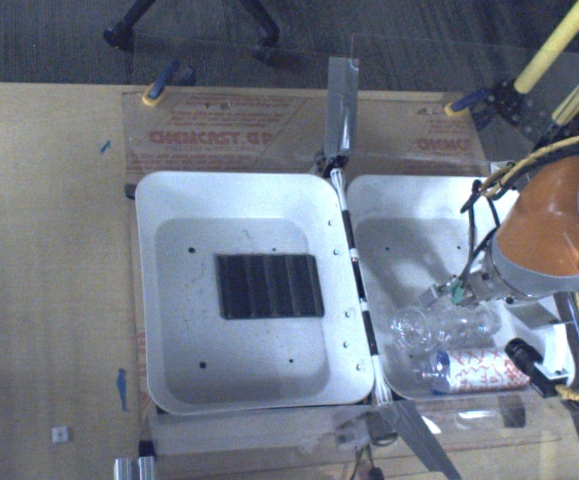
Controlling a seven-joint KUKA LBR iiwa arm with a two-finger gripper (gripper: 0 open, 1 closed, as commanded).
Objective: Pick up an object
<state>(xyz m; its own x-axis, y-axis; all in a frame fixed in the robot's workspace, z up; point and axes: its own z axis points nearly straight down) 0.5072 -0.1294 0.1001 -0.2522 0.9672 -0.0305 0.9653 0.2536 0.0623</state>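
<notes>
A crumpled clear plastic bottle (424, 330) with a red and white label (484, 369) lies along the near side of the right bin (399, 208). My gripper (456, 293) hangs low in that bin, just above and behind the bottle's clear end. It is close to the bottle, but I cannot tell if it touches it. The grey wrist and orange band (549, 230) hide the bin's right part. A dark ribbed rectangular block (269, 286) lies flat in the middle of the left bin (169, 218).
The two white bins meet at a central ridge (354, 268). Blue and yellow clamps (164, 81) hold the sheet behind the bins. A chair base (199, 3) stands on the floor beyond the bench.
</notes>
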